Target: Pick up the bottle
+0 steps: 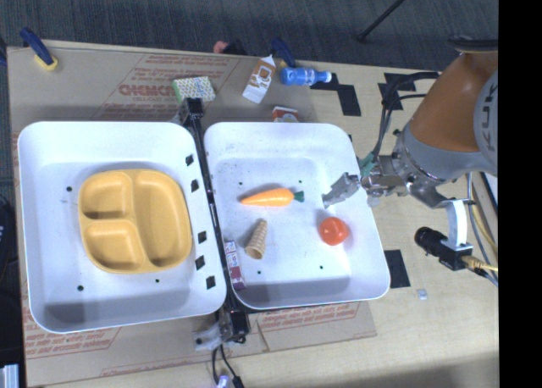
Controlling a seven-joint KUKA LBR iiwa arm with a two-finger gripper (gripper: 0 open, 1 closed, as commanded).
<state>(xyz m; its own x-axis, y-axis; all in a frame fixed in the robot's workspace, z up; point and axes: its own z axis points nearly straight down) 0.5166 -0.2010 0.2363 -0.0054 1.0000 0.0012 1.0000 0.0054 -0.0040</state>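
Note:
A small blue bottle (pixel 301 76) with a clear neck lies on its side on the bench behind the right bin (pixel 279 134), outside its far rim. My gripper (pixel 343 190) hangs over the right side of that bin, just above and right of a red tomato (pixel 334 230). It is well in front of the bottle, and I see nothing in its grasp. The grey arm with its orange band (pixel 449 115) reaches in from the right.
In the right bin lie an orange carrot (pixel 268 198) and a tan ice-cream cone (pixel 256 239). The left bin (pixel 51 145) holds a yellow divided plate (pixel 134 218). Small cartons (pixel 259 80) and a patterned block (pixel 193 87) sit on the bench near the bottle.

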